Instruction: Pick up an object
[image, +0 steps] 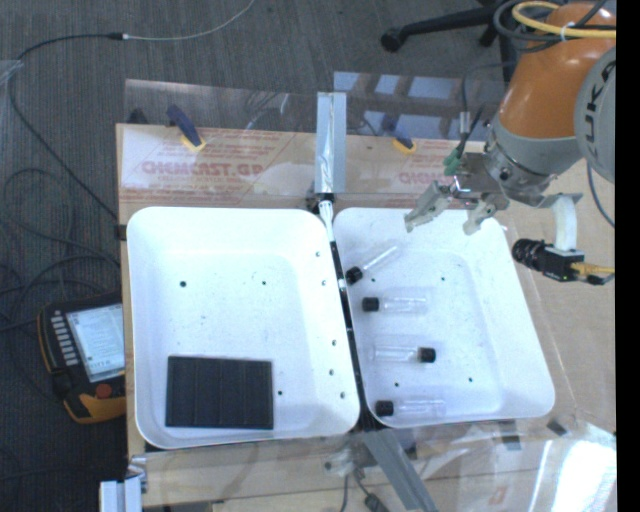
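Pincer (448, 210) hangs spread open and empty over the far edge of the right shallow white bin (520, 330); four clear plastic vials with black caps (395, 301) lie along that bin's left side; best to centre over one vial, fingers across its length, then descend.
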